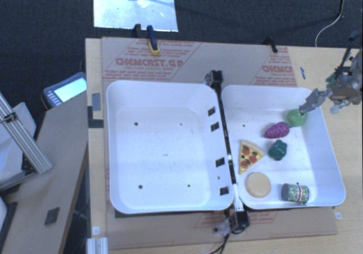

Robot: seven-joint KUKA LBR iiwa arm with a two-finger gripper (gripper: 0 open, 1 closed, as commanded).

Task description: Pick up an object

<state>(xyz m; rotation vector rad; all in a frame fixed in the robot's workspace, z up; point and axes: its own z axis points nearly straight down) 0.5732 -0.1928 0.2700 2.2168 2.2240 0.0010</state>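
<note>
- A toy pizza slice (249, 155) is taken as the landmark; it lies flat on the floor of the right bin (334, 173), close to that bin's left wall.
- A purple bunch of grapes (276, 130) is seen up and to the right of the pizza slice, near it but not touching.
- A dark green toy (277, 149) is placed just to the right of the pizza slice, with a narrow gap between them; its exact kind cannot be told.
- A tan round disc (258, 184) is found just below the pizza slice, lying flat.
- A small can (295, 193) with a green and red label is laid on its side below and to the right of the pizza slice, beyond the tan disc.
- A light green round object (296, 117) is located further up and to the right of the pizza slice, just beyond the grapes and near the far right part of the bin.
- The gripper (309, 105) is seen up and to the right of the pizza slice, with its tip at the upper right edge of the light green round object; whether contact is made cannot be told.
- It cannot be told whether the gripper is open or closed, and no object is seen to be carried by it.
- The left bin (164, 151) is placed to the left of the pizza slice, across the two touching rims.
</note>
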